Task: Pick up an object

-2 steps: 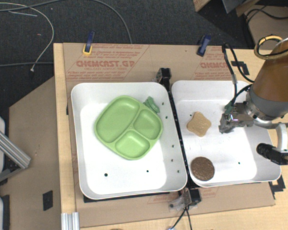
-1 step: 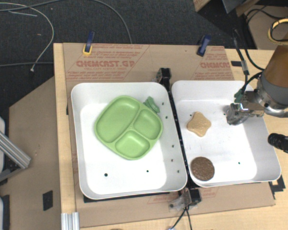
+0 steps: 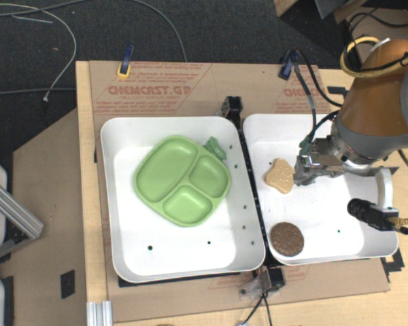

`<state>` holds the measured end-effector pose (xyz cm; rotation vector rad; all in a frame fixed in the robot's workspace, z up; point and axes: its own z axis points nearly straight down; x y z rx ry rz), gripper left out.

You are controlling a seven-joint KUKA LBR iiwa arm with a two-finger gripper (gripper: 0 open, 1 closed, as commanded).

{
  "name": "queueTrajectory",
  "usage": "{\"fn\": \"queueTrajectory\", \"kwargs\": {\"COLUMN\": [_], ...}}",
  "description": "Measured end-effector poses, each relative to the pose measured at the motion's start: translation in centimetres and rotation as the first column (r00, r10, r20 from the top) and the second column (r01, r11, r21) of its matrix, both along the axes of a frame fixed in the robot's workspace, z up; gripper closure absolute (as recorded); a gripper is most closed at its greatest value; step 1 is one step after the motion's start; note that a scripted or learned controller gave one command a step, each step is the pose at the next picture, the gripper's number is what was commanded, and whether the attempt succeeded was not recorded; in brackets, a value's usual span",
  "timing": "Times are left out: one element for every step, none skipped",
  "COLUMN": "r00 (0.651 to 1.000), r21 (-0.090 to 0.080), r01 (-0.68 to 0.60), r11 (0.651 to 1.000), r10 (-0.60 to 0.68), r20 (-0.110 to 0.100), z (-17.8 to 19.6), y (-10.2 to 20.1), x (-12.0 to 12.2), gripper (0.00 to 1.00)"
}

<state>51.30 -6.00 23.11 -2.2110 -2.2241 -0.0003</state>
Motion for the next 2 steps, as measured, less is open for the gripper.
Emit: {"fn": "queueTrajectory", "kwargs": {"r00": [1.000, 1.000], "r21": [0.000, 0.000], "r01": [-0.001, -0.001], "r11": [1.000, 1.000], "r10": [0.001, 0.001], "r20": [0.000, 0.000], "z": [-0.8, -1.3], "y": [6.2, 12.2], "x": [-0.9, -2.2], "gripper": [1.00, 1.00]}}
